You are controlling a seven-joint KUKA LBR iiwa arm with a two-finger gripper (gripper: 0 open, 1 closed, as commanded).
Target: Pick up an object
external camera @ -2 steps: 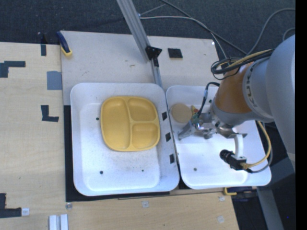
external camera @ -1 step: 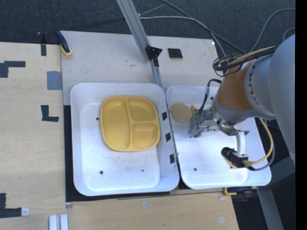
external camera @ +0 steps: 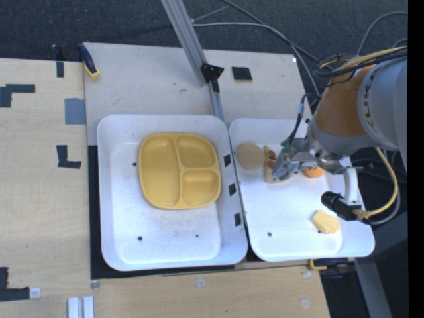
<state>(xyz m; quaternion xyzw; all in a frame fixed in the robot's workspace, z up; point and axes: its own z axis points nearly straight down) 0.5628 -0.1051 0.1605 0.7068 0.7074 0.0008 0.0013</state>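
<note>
My gripper (external camera: 281, 169) hangs low over the upper middle of the right bin (external camera: 291, 234), right over a small red and yellow object (external camera: 269, 159) whose edge peeks out at its left. A tan round object (external camera: 250, 156) lies just left of that, near the bin's left wall. An orange piece (external camera: 313, 172) sits right beside the gripper under the wrist. A yellow chunk (external camera: 325, 222) lies at the bin's lower right. The fingers are too dark and small to read.
The left bin (external camera: 119, 237) bears a yellow divided plate (external camera: 179, 170). A slanted metal pole (external camera: 185, 28) rises behind the bins. A black cable fitting (external camera: 339, 205) hangs off the arm above the yellow chunk.
</note>
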